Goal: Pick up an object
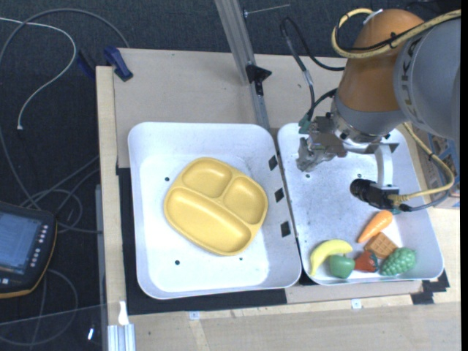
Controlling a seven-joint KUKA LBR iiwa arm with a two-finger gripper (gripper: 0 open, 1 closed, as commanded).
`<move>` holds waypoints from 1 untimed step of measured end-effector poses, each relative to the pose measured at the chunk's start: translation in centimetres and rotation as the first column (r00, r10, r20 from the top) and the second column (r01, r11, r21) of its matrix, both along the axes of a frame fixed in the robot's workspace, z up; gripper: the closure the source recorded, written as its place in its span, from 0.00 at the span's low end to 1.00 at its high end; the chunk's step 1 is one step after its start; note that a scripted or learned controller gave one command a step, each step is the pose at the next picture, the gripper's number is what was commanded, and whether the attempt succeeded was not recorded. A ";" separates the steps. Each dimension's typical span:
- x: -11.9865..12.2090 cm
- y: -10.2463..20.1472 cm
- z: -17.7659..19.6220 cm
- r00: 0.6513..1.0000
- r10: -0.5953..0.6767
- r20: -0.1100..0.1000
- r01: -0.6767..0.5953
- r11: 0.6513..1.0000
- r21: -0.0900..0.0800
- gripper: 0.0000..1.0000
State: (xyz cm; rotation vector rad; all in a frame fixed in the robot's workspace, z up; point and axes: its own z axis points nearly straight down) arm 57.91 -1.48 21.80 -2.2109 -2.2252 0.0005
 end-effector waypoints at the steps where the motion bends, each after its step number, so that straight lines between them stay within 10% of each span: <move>1: -2.2 5.3 -0.3 1.000 0.000 -0.001 0.000 1.000 0.000 1.00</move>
